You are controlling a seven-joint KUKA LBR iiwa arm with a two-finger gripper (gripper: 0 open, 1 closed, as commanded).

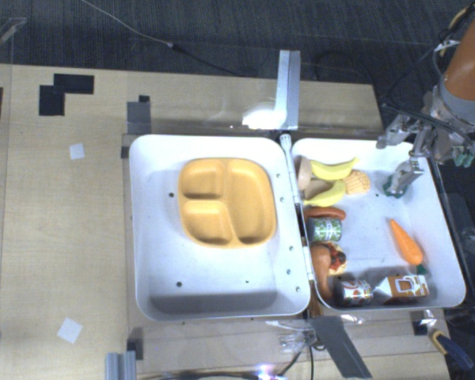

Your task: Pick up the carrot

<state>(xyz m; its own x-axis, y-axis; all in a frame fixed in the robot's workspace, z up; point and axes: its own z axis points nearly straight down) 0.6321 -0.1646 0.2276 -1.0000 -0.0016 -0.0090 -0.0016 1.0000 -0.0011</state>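
The bench [55,236] fills the left of the frame, pale wood with black marks at the upper left. The left bin [150,275] sits at centre-left and holds a yellow tray [226,201] with three compartments, lying flat in the bin's upper half. A metal post [288,85] stands at top centre, above the seam between the bins. The right bin [364,236] adjoins the left bin. Along its left wall, top to bottom, lie a banana [331,169], a corn cob [356,183] just right of it, a red item [326,213] too small to identify, a green can [327,229] and a brown-red item [326,261]. Along the bottom wall lie a second can [354,291] and a small carton [404,286]. The carrot [406,242] lies at the lower right of this bin, slanted, thick end toward the lower right, just above the carton and apart from it. The gripper [405,174] hangs at the bin's upper right, well above the carrot in the frame; its fingers grasp nothing visible, and whether they are spread or closed cannot be determined. The arm [467,74] enters from the upper right.
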